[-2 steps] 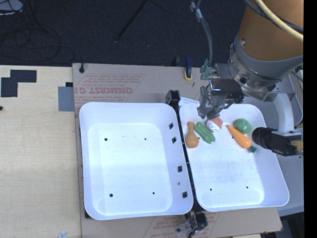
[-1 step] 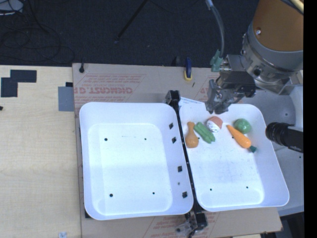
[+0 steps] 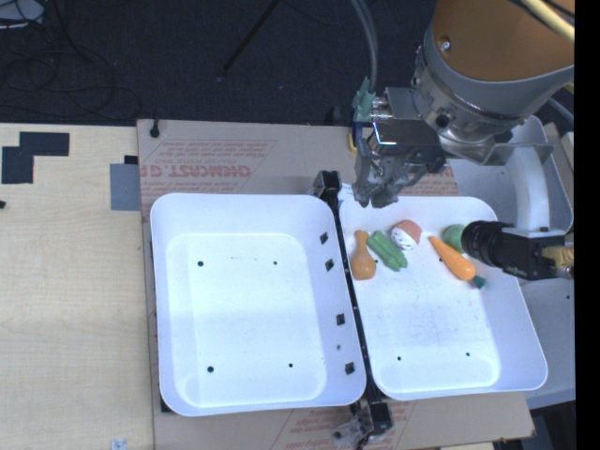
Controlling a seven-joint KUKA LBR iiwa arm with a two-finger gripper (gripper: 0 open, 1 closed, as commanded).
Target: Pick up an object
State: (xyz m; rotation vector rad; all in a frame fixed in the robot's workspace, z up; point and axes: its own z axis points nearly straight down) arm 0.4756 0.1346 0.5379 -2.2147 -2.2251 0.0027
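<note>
Green pod (image 3: 386, 249) lies just below the tool (image 3: 379, 195), whose grip I cannot tell.

The arm (image 3: 497, 45) is reaching in from the right, its tool (image 3: 380, 195) pointing down, fingers too dark to read.

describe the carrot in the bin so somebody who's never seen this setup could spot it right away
Look in the right-hand white bin, along its far edge where a row of small toy foods lies. The carrot is toward the right end of that row, beside the black cylinder. It is the only long, pointed bright orange piece with a green tip; the orange gourd-shaped toy at the left end is paler and rounded.
</note>
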